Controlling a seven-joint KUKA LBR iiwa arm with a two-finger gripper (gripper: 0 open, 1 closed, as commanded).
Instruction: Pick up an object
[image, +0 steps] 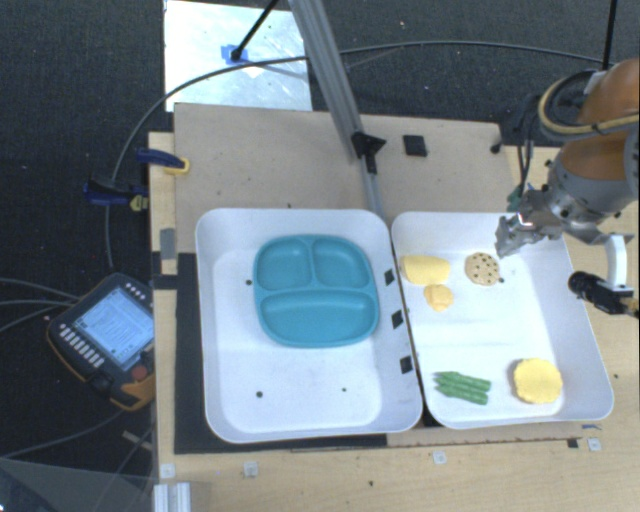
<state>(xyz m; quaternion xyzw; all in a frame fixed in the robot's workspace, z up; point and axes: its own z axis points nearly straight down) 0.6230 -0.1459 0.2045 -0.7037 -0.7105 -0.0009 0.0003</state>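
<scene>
Left bin (230, 400) holds a blue divided plate (316, 291) — right bin (575, 340) holds yellow pieces, green beans (462, 386) and a cookie (483, 268); end effector (512, 238) just beside the cookie, grip state unclear

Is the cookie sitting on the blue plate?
No. The cookie lies in the right bin, while the blue plate sits in the left bin.
</scene>
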